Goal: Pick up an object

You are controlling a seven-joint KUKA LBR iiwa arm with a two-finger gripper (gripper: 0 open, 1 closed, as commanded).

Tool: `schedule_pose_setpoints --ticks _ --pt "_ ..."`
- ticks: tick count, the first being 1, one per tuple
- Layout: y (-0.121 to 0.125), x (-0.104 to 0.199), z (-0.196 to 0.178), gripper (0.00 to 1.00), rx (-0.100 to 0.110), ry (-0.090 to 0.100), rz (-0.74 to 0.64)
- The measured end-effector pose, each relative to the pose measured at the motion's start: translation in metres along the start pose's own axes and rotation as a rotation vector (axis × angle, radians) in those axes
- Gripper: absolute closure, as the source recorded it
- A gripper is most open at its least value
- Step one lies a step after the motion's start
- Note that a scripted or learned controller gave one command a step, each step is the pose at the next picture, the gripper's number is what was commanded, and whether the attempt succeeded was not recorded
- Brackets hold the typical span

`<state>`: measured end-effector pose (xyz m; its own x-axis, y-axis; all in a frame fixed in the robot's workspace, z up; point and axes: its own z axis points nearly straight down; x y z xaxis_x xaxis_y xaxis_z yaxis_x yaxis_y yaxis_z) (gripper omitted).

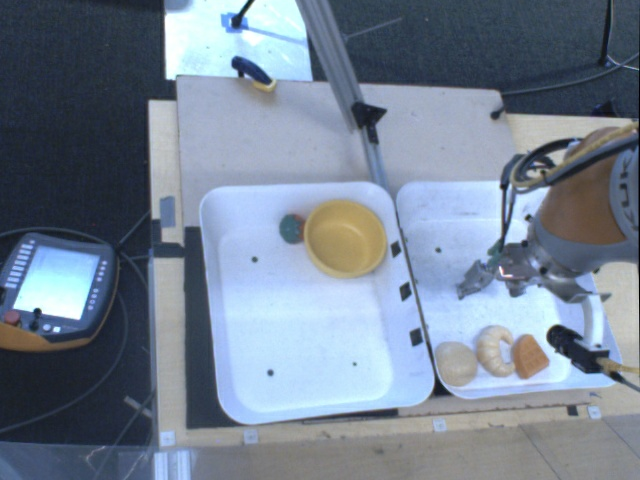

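Presently | gripper (pixel 478 279) hung over middle of right bin (pixel 440 203); jaw state could not be told | croissant (pixel 494 350) lay at bin's near edge, between pale bun (pixel 458 363) and orange block (pixel 530 357); long axis across edge

The arm (pixel 590 208) runs off the right edge. The gripper (pixel 478 280) is too small to read. The yellow bowl (pixel 345 238) hides part of 1 small green object (pixel 291 229), its kind unclear.
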<state>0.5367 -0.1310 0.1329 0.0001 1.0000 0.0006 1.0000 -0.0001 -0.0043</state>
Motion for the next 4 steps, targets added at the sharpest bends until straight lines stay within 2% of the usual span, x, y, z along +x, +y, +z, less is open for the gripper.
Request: schedule_pose_setpoints --ticks 1,2,3,4 --pt "-0.001 0.000 0.045 0.00 -0.001 0.000 0.000" --pt "0.001 0.000 0.032 1.00 -0.006 -0.001 0.000" --pt "0.003 0.001 -0.010 1.00 -0.008 -0.001 -0.001" --pt "0.010 -0.002 -0.071 1.00 -0.010 -0.002 -0.001"
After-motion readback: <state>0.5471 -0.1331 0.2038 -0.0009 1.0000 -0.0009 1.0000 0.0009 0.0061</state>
